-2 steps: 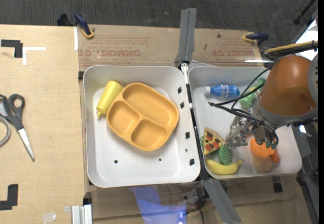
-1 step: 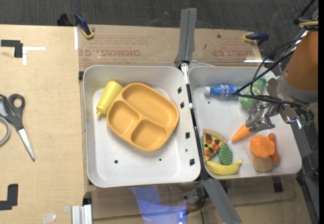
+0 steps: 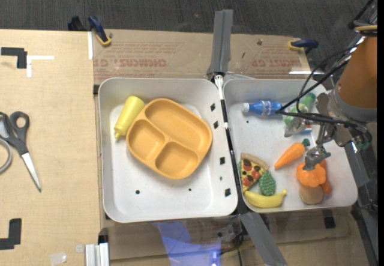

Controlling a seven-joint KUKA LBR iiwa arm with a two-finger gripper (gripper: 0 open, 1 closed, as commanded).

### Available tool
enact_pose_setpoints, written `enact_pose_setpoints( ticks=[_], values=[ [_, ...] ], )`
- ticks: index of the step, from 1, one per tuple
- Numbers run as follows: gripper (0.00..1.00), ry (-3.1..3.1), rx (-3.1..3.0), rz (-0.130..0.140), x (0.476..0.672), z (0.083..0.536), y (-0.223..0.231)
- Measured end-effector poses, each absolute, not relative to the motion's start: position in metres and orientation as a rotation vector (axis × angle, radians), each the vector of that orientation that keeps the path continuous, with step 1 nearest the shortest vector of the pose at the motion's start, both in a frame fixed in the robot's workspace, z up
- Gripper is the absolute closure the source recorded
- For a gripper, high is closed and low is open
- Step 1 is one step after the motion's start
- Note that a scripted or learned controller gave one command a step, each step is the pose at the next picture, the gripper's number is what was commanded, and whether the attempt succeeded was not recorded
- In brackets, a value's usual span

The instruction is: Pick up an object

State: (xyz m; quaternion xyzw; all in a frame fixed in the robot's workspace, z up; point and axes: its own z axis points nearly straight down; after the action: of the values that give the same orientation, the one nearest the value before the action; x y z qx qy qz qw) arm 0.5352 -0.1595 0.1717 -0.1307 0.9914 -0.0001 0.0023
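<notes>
- Pincer (image 3: 316, 157) first: mine's hanging low over the near right corner of the right-hand shallow white plastic bin (image 3: 288, 93), tip right above a round orange toy fruit (image 3: 311, 176). Honestly can't tell if it's clenched or released, it's too small and cluttered with cables there. Nothing visibly in it, so I won't claim a catch.
- Same overhead view, what's up for grabs: the orange fruit sits against the bin's near right wall, with a tan, stubby thing (image 3: 311, 194) just below it, touching or close to it. My guess is that's the pick I'm lined up on, since I'm parked straight over it.
- Just beside it, up and left: an orange plastic carrot with a green top (image 3: 292, 154), lying at a slant.
- Further left along the near wall: a yellow toy banana (image 3: 264, 199), a green bumpy veggie piece (image 3: 267, 184) and a toy pizza slice (image 3: 252, 170), all bunched together. Tight cluster, awkward to pick from.
- At the far side: a blue-labelled little plastic bottle (image 3: 262, 107) on its side, well apart from the pile.
- Left-hand white bin (image 3: 111, 187) holds a yellow-orange divided plastic plate (image 3: 168, 137) with a yellow squeeze bottle (image 3: 128, 116) leaning on its edge.
- Off on the wooden bench: grey-handled scissors (image 3: 21, 145), not my business.
</notes>
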Motion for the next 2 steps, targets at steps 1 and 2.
enact_pose_setpoints(
  ticks=[1, 2],
  values=[
    [0.0, 3.129, -0.253, 0.001, 0.4976, 0.0918, -0.1229],
    [1.0, 3.125, -0.258, 0.0, 0.4992, 0.101, -0.1221]
  ],
)
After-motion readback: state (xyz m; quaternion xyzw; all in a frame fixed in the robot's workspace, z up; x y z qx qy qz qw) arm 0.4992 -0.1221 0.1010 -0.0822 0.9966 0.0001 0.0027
